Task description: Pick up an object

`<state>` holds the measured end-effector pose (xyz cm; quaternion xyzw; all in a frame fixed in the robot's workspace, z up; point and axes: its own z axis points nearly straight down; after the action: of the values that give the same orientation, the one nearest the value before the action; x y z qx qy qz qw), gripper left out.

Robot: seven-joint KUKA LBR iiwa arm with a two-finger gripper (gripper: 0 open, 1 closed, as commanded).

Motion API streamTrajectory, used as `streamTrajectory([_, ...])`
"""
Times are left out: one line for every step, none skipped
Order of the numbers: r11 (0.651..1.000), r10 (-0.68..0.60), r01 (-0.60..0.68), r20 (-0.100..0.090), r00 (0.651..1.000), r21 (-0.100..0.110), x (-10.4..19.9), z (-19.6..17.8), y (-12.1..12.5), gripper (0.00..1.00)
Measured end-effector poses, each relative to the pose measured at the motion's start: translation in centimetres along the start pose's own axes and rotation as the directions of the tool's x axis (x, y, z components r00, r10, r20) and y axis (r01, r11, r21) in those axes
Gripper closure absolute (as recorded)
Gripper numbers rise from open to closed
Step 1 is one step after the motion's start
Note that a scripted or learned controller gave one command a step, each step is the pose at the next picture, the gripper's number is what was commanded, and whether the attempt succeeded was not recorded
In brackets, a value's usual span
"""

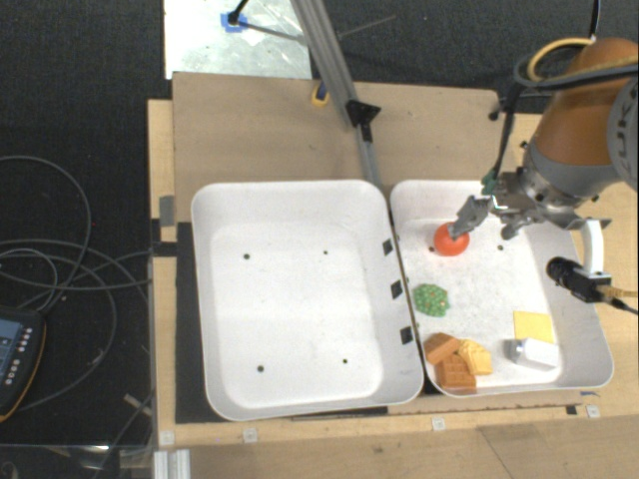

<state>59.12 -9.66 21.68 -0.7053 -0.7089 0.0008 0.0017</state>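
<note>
My gripper (486, 220) hangs over the red ball (451, 240), jaws apart, one finger touching its top. It's round; an off-centre squeeze could roll it away.

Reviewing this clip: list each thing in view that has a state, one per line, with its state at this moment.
gripper: low over the right bin, one finger at the red ball.
red ball: resting on the bin floor, not lifted.
green object: lying flat, untouched.
orange blocks: piled at the near edge.
yellow block: lying flat.
grey object: lying beside the yellow block.
right bin: holds all the items.
</note>
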Motion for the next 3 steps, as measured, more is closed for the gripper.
streamTrajectory([1.000,0.001,-0.001,0.001,1.000,-0.005,0.0,-0.2,0.1,0.00])
streamTrajectory([1.000,0.003,-0.003,0.000,1.000,0.001,0.4,5.9,0.3,0.00])
streamTrajectory([1.000,0.004,-0.004,0.000,1.000,0.002,0.2,12.1,0.0,0.00])
